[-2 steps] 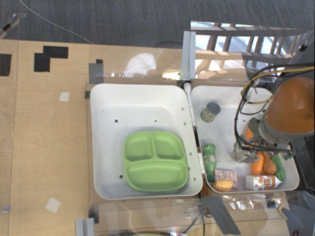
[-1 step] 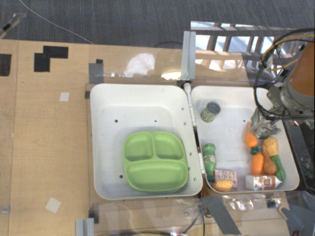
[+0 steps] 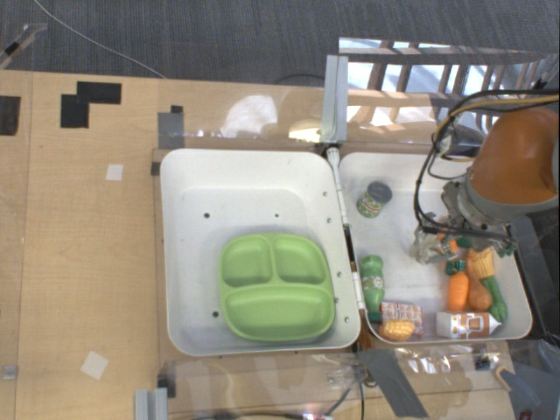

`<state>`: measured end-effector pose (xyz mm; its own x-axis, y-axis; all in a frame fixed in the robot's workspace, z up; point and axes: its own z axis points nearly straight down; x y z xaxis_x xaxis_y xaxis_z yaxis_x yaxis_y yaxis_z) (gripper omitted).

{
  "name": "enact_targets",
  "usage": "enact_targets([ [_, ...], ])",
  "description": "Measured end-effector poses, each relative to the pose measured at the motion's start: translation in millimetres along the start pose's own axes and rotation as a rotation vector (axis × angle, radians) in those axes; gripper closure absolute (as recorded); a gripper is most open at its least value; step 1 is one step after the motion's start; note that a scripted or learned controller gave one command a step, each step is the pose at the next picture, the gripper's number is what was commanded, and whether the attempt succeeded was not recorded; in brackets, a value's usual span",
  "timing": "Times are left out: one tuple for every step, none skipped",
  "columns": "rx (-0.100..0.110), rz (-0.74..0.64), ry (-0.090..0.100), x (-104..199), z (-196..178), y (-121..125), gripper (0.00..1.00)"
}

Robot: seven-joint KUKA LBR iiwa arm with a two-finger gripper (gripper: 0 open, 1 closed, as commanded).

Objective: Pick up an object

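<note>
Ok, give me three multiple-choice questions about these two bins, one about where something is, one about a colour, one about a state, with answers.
1. Where does the divided plate lie?
A. left bin
B. right bin
C. on the bench outside the bins

2. What colour is the plate?
A. white
B. green
C. orange

3. How does the small can lie in relation to the other items in the right bin?
A. stacked on the bottle
B. under the carrot
C. apart, alone near the back

Answers: 1 A, the plate rests in the left bin. 2 B, it is light green. 3 C, bare white floor surrounds the can.
</note>
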<state>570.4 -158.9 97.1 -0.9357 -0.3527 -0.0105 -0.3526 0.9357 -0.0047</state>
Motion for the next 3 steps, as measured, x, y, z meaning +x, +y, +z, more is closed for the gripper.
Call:
enact_targets([
  [0.007,-0.134,-0.01,-5.0,-191.1,47.2,1.0],
  [-0.01,-0.375,0.009,12.4,-43.6,-2.6,1.0],
  [0.002,-0.676,-0.003,64.4,5.6,-6.4,1.0],
])
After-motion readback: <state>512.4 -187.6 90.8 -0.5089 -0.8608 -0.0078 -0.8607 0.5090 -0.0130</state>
